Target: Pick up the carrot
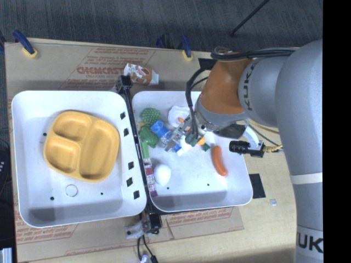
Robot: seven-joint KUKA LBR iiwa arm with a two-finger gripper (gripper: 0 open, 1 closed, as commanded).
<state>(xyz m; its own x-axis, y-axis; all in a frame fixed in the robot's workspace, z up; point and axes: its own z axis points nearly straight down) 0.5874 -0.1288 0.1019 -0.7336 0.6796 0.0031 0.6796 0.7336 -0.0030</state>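
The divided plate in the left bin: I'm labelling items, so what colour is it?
Yellow all over, plain; the camera view shows the divided plate clearly.

A yellow divided plate point(81, 145) sits in the left bin point(22, 201). The right bin point(236, 193) holds a white egg point(162, 173), an orange sausage point(219, 161) and green toys point(149, 126).

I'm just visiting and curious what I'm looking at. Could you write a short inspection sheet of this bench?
Surface: two white bins, left bin, right bin, on printed cardboard.
Job's things: orange carrot lying in the right bin, not held.
Clutter: yellow divided tray in the left bin; green toys, blue piece, white egg.
Grippers: gripper low over the right bin's pile.
Cables: black cable looping by the wrist.
Surroundings: blue clamps, dark floor.
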